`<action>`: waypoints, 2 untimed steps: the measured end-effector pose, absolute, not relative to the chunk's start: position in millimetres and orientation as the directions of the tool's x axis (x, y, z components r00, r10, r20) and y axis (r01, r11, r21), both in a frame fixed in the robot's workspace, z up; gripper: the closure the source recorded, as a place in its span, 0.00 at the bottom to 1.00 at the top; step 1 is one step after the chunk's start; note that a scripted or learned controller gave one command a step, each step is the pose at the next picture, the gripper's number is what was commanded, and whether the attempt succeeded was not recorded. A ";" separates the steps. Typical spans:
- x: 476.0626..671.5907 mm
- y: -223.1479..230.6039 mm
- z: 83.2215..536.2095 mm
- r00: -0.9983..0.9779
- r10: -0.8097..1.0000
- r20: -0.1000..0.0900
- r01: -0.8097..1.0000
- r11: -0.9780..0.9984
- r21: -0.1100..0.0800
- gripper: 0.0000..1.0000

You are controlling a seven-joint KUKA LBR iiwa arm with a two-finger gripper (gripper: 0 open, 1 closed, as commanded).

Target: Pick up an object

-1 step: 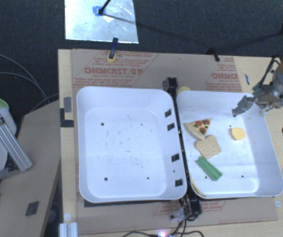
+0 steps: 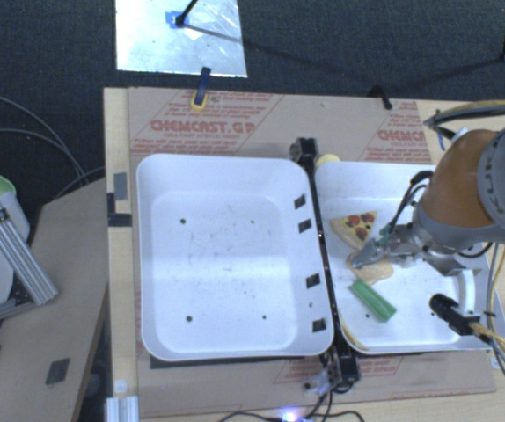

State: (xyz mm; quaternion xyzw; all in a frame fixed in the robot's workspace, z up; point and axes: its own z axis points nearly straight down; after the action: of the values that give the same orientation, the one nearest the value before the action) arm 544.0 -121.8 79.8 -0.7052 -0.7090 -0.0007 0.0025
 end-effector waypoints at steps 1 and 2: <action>549.6 -125.8 98.4 -0.003 1.000 0.001 1.000 0.003 0.010 1.00; 531.7 -48.8 247.7 -0.013 1.000 0.002 1.000 0.013 0.015 1.00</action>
State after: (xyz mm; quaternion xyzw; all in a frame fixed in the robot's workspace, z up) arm 531.7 -48.8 247.7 -0.7025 -0.7116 -0.0063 -0.0046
